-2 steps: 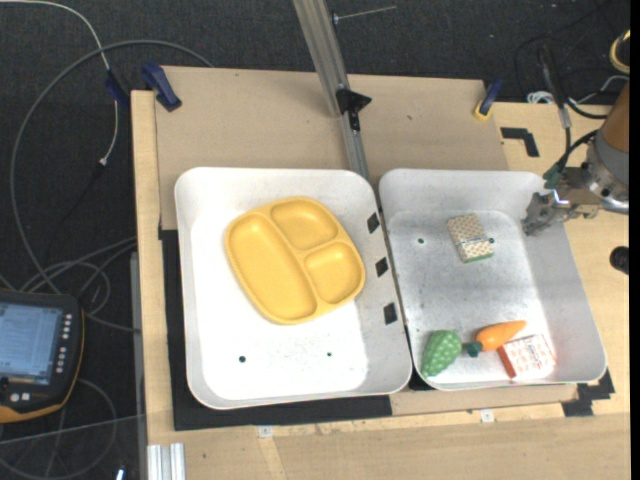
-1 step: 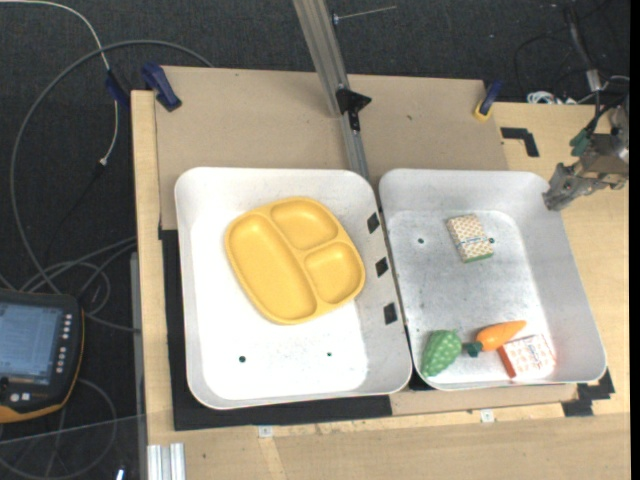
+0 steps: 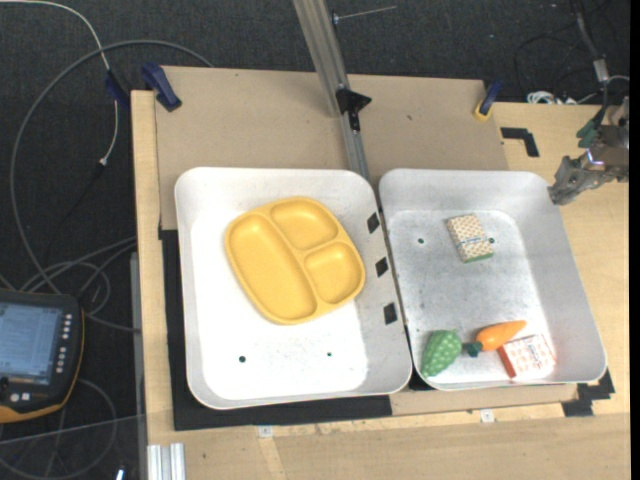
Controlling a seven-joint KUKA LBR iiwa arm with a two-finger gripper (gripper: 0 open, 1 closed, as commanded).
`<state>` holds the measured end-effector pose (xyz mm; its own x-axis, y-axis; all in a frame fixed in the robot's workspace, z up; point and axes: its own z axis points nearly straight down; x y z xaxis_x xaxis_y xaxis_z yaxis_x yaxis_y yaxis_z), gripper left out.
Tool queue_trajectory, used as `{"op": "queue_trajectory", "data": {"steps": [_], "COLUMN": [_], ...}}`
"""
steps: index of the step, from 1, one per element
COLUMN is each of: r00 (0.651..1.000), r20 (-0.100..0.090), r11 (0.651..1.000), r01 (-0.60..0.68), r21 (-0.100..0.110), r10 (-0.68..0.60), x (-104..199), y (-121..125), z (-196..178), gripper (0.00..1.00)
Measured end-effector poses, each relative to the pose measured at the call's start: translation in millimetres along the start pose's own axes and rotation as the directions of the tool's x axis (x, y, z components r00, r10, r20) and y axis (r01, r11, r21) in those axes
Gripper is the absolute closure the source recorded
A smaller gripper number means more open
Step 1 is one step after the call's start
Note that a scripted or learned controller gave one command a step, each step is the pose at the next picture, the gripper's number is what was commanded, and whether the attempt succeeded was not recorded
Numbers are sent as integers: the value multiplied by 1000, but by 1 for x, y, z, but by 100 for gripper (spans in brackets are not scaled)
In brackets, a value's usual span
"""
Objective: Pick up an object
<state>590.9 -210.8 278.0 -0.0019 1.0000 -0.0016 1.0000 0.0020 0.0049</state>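
On dark carpet strewn with cables stands a wooden bench (image 3: 250, 118) bearing two white bins, the left bin (image 3: 290, 368) holding a yellow divided plate (image 3: 293, 259), the right bin (image 3: 440, 278) a patterned box (image 3: 470, 237), orange-and-white packet (image 3: 527, 355), green toy (image 3: 441, 352) and carrot (image 3: 498, 334), while the gripper (image 3: 575, 178) hangs at that bin's far right corner, its state impossible to tell.

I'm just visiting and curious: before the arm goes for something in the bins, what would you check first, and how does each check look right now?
1. Objects in reach: ok; patterned box, green toy, carrot and red carton lie in the right bin.
2. Box stands alone: ok.
3. Carrot free of neighbours: not ok, crowded.
4. Gripper over a target: not ok, at bin's far right edge.
5. Fingers open: cannot tell.
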Motion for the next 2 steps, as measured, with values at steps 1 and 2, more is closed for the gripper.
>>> {"op": "queue_trajectory", "data": {"steps": [1,2], "r00": [1000,1000], "r20": [-4,-5], "r11": [1000,1000], "r01": [4,4], "r21": [6,9], "r10": [-4,-4], "x": [51,100], "y": [-13,-30], "z": [-4,12], "gripper": [100,100]}}
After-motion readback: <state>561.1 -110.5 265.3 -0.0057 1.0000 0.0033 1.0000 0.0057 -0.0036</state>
